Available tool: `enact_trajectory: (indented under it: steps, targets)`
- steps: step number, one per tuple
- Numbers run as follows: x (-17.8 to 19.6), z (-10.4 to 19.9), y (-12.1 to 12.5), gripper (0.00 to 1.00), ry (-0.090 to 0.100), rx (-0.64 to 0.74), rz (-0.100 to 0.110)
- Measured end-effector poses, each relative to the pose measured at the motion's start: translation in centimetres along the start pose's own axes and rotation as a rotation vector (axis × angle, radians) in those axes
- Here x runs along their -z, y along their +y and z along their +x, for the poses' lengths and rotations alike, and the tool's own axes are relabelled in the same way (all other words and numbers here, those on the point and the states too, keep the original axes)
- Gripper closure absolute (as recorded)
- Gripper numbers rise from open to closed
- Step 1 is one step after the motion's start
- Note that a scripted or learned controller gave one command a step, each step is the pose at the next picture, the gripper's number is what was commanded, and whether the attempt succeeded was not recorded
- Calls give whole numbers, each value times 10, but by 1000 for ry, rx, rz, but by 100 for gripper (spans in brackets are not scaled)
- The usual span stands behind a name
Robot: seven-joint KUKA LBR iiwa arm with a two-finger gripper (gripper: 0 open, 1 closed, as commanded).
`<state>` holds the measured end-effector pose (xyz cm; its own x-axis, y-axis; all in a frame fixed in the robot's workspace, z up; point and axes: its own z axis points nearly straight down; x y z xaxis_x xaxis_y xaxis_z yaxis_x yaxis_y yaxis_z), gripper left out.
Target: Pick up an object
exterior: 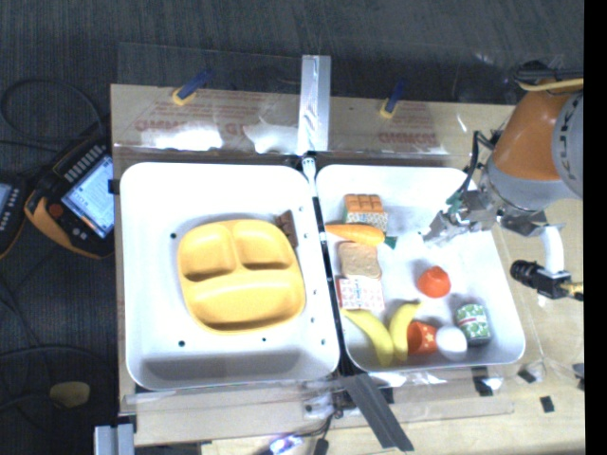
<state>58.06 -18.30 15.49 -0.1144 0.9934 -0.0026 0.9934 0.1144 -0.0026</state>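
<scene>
The right bin [493, 349] holds several toy foods: a waffle block [365, 207], a carrot [355, 234], a bread slice [359, 259], a patterned packet [360, 294], a banana [384, 328], a red tomato [434, 282], a small can [472, 319], a white egg [452, 340] and a red piece [423, 337]. My gripper [453, 219] hangs over the bin's upper right part, above and right of the tomato. Nothing shows between its fingers.
The left bin [152, 349] bears a yellow divided tray [241, 272], with a small brown piece [285, 224] at its upper right corner. A handheld pendant [81, 200] lies off the bench to the left. Clips and tape run along the back board.
</scene>
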Motion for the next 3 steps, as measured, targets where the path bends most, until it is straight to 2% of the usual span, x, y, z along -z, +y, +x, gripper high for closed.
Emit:
enact_trajectory:
  steps: [1,2,3]
  targets:
    - [0,0,0,0,0,0,0]
    - [-66,0,-50,0,0,23,-11]
    - [-56,0,-49,100,-1,22,-13]
